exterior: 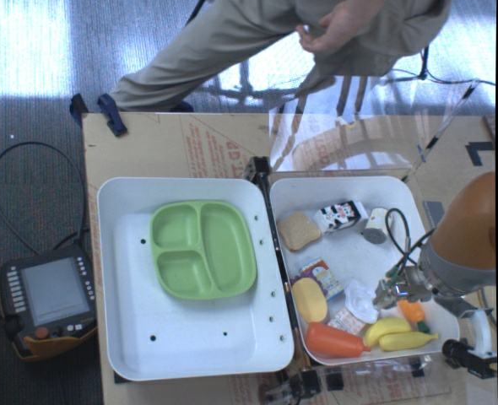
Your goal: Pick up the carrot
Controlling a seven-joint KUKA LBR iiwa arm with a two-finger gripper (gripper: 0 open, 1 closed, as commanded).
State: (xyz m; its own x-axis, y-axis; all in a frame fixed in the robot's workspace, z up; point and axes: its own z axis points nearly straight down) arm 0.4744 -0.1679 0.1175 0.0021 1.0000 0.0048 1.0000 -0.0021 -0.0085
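Carrot lies along the right bin's near wall; pincer seemingly hovers nearby, grip unreadable.

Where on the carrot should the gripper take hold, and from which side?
Grip the carrot across its thick middle, coming straight down from above. It lies flat along the right bin's near wall, thick end left, tapering right toward the banana. The banana crowds its narrow tip and the wall blocks the near side, so closing across the wider body, clear of both, looks safest.

Grey arm w/ orange band (black cable looped).
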